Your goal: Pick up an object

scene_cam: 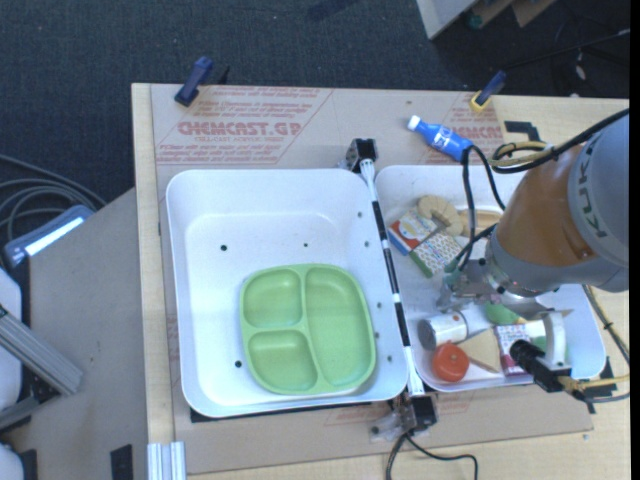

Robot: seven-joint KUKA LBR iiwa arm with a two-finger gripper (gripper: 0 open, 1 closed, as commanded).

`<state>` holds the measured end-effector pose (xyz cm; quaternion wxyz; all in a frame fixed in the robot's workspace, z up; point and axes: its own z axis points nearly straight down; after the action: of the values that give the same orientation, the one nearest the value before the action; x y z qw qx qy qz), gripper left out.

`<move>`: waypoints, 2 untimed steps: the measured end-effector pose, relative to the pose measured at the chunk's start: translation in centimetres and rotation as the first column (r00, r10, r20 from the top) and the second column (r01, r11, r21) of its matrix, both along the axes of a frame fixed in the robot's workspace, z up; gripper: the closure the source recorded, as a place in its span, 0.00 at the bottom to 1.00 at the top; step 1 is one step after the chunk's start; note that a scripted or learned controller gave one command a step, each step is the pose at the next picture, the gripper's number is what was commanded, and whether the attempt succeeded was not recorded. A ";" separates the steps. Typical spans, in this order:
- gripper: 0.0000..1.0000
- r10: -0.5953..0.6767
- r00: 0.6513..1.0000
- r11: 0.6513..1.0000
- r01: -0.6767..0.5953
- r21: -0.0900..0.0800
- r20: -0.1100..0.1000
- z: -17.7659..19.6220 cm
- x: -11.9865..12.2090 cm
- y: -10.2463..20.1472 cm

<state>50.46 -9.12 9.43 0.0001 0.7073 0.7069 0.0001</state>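
A divided tray point(307, 326) is seen in the bin point(200, 268) left of the jaws, a cylinder point(443, 328) just before them.

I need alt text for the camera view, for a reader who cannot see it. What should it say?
A grey and orange robot arm reaches from the right into the right white bin, over a clutter of small items including a red ball. The left white bin holds a green divided tray.
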 end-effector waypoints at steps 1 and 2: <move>1.00 0.001 1.000 1.000 -0.001 -0.001 0.003 9.1 8.4 0.3; 1.00 0.000 1.000 1.000 0.000 0.000 -0.002 9.8 3.9 -5.3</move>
<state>54.39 -14.43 19.24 -0.0006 0.7075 0.7068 -0.0007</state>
